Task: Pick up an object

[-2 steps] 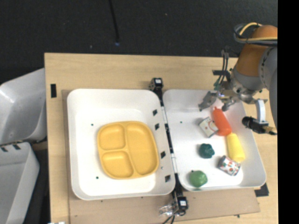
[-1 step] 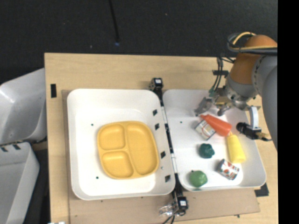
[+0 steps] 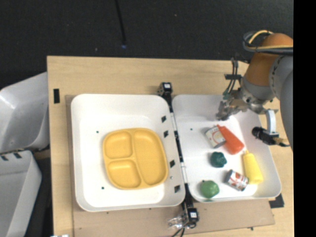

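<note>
1. The arm (image 3: pixel 266 63) is reaching in from the right, and the claw (image 3: pixel 226 110) is hanging over the back of the right bin (image 3: pixel 197 107), above bare floor. Whether it is wide or narrow I cannot tell; nothing is showing between its tips.
2. The candidates are all lying in the right bin: an orange carrot (image 3: pixel 232 138) touching a small silver packet (image 3: pixel 214 136), a dark green lump (image 3: pixel 218 159), a yellow bottle (image 3: pixel 252 167), a red-and-white can (image 3: pixel 237 179) and a green ball (image 3: pixel 209 188).
3. The carrot is sitting nearest the claw, but the packet is crowding it. The dark green lump is standing apart, so it is probably the cleaner pick.
4. Doing this well likely means centring above one item, straddling its narrow side, and descending straight so neighbours are not being nudged.
5. The left bin (image 3: pixel 84 132) is carrying a yellow divided tray (image 3: pixel 134 158).
6. Both bins are resting on a pale wooden worktop (image 3: pixel 113 75); beyond it the floor is looking dark, with white equipment (image 3: pixel 22 117) at the left.
</note>
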Tool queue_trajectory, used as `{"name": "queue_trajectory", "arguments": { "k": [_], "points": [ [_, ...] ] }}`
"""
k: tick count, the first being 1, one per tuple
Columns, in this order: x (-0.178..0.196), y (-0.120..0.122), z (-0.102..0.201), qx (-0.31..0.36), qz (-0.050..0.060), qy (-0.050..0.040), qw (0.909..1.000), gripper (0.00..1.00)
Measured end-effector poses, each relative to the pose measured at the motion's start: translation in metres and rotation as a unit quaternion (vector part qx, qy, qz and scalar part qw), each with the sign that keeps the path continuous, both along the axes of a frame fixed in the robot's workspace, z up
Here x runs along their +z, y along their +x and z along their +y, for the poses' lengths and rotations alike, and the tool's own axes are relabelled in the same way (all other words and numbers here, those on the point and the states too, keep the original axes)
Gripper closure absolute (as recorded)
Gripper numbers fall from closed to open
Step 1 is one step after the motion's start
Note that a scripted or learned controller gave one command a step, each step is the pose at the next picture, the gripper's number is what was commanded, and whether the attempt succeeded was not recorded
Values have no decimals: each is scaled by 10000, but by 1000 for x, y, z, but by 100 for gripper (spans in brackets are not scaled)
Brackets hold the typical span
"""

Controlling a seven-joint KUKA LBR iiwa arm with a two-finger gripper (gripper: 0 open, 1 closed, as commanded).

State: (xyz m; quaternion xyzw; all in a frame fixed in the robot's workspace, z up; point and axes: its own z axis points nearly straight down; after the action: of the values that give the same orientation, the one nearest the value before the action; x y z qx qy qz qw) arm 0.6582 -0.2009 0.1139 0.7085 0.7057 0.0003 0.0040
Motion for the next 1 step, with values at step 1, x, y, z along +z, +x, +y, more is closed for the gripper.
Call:
{"name": "queue_trajectory", "arguments": {
  "k": [1],
  "points": [
    [56, -8, -5, 9, 0, 17, 10000, 100]
  ]
}}
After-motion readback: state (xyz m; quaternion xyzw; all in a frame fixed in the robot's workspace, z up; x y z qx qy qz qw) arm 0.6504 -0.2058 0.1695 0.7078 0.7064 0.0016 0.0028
